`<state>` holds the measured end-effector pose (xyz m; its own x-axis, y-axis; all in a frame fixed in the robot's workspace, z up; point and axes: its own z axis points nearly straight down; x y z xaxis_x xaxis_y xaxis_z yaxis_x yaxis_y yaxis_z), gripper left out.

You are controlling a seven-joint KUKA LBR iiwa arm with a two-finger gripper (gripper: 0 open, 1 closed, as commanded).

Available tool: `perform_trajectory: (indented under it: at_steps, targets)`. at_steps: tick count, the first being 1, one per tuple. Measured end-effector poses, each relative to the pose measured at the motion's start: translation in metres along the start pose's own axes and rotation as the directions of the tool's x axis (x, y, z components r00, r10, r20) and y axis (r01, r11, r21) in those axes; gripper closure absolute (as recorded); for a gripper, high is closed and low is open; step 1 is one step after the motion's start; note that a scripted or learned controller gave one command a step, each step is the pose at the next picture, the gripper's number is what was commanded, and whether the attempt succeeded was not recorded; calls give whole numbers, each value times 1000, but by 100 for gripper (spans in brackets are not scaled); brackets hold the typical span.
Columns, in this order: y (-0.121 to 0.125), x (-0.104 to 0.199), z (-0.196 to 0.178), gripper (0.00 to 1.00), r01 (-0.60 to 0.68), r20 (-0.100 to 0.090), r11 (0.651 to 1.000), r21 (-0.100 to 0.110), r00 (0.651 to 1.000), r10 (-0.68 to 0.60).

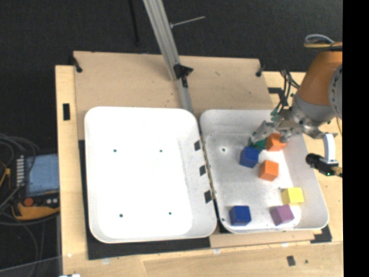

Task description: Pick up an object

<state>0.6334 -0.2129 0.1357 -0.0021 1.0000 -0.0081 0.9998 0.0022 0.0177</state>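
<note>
From the camera above, I see the arm reach in from the right, over the right bin [300,221]. The hand [270,136] is down low near the top of that bin, right by an orange block [277,143] and a small green thing [258,145]. I cannot tell if the hand is open or closed, or if it has hold of anything.

There are many things to pick here. A blue block [249,157] sits just beside the green thing. A second orange block [268,169] is a bit lower. A yellow block [293,195], a purple block [282,214] and another blue block [240,214] lie near the bottom edge.

I think the risk is the crowd by the hand. The blocks up there are so close that the hand could push one away, or pinch two at once, and then lift nothing.

The left bin [95,172] is white with a few dark dots. Both bins sit on a pale wood worktop [127,79]. A metal pole [164,33] leans across the top. The floor around is dark, with cables [11,154] on the left.
</note>
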Motion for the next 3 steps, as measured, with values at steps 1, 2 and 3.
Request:
perform_trajectory:
  at_steps: [1,2,3]
  targets:
    - [1,-1,-11,100,1,2,1000,-5,1000,-1]
    - [3,3,-74,100,3,-6,1000,10,1000,-3]
    - [5,1,-129,100,4,-5,1000,9,1000,-4]
